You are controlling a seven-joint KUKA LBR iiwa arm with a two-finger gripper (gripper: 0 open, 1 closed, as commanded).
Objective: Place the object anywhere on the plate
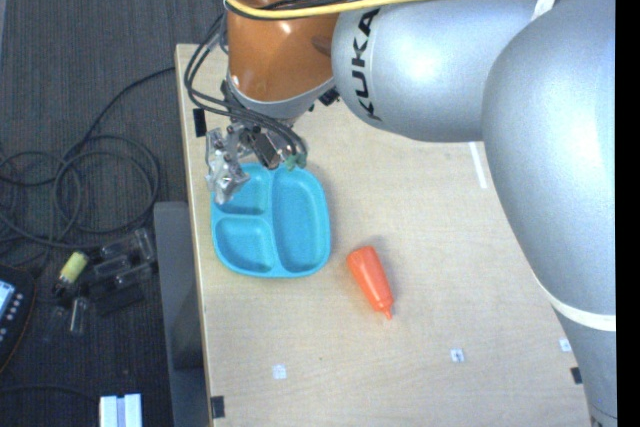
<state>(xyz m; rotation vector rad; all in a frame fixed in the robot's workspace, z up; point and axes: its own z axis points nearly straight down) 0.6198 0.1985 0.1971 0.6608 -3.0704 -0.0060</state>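
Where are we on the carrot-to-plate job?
Nothing looks done: the orange plastic carrot lies on the bench, right of the blue divided plate and apart from it. The gripper hangs over the plate's far left corner. Left: pick the carrot and place it.

"KUKA" in dark capitals on the grey arm (420, 65), just below the orange band (275, 25). No other legible text.

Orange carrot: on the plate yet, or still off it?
Off. The orange carrot lies flat on the bench, right of the blue plate, with a gap between them. The pincer is over the plate's far-left corner.
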